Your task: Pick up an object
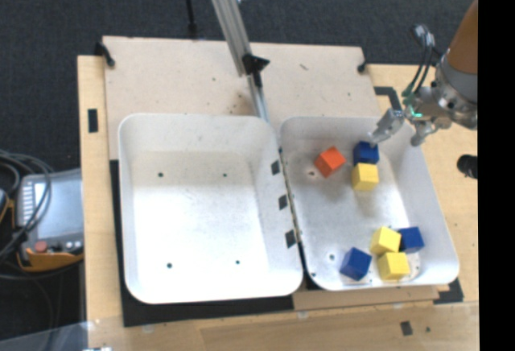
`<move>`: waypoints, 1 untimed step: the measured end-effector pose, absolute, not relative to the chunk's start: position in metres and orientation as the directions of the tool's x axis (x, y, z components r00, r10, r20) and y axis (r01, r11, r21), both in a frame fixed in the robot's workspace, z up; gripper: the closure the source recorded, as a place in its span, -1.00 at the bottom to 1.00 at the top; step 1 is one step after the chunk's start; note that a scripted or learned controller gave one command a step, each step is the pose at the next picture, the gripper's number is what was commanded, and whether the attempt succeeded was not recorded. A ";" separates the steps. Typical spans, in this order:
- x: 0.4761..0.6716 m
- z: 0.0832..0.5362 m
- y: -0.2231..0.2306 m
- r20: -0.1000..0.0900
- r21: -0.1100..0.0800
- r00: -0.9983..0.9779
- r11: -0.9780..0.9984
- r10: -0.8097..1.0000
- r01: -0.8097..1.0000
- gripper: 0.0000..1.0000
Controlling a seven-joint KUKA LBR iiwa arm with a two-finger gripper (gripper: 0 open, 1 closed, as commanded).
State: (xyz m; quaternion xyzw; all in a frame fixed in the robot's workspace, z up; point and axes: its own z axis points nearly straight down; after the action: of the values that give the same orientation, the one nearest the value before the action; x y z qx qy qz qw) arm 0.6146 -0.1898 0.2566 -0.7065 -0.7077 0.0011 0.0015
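While nothing is lifted yet, we see the left bin bare, the orange cube, blue cube and yellow cube lying mid-frame in the right bin, and the hand released, grasping nothing, just above them at upper right.

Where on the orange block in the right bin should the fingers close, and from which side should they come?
Come from above. The orange block lies alone on the floor of the right bin, turned at an angle to the bin walls, so the gripper would probably need to turn to match its two side faces. Those faces look free; the blue block sits apart.
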 end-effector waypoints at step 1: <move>0.615 0.260 -0.190 -0.002 0.000 -0.004 0.004 1.000 1.000 -1.00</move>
State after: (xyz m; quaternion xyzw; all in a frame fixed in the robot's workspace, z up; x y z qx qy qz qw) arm 0.6153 -0.1901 0.2596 -0.7057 -0.7085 0.0006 -0.0009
